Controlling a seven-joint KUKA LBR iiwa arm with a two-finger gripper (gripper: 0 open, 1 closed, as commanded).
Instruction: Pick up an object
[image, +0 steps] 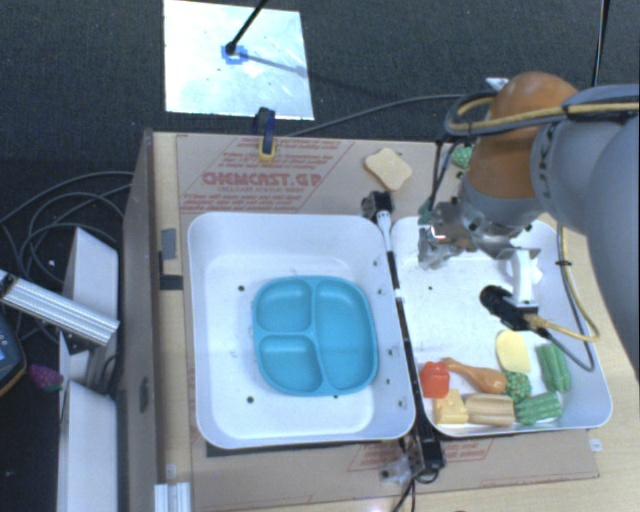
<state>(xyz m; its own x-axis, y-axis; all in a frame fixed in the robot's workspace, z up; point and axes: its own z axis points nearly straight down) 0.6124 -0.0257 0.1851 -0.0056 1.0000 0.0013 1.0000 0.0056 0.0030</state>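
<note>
Where the smooth grey arm ends below its rounded orange band, you see the gripper over the upper left corner of the right bin. It shows as a small cluster of shiny metal parts. You cannot tell from this slant whether it is released or clenched, and nothing is visibly held in it.

The things to pick lie well apart from it, crowded along the lower edge of that shallow white bin. All are glossy, moulded toy foods:
- a squat red piece, with a curved orange piece tapering away from it to the right
- a pale yellow wedge and a ribbed tan stick below them
- a smooth yellow-green oval further right
- a long green pod, a knobbly green floret and a stubby green piece near the oval

In the left bin, a turquoise plate with rounded corners and three moulded compartments lies flat in the middle.

Both bins rest on a brown cardboard sheet printed in red. A tan toast-shaped piece lies on the cardboard just above the gap between the bins.
</note>
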